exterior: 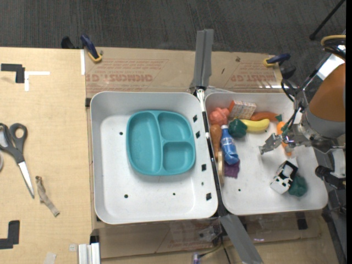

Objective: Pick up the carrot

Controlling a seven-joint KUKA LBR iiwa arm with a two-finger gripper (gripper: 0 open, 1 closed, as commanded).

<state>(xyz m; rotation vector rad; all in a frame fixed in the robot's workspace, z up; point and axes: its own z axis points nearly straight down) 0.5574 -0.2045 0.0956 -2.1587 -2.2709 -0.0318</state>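
The gripper hung over the right bin, its fingers apart and holding nothing, apparently poised to descend. The carrot lay near the bin's far wall, touching the banana, beyond the gripper.

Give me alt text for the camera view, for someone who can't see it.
The gripper hovers over the right bin, near a carrot, a banana and a blue bottle. The left bin holds a teal divided plate.
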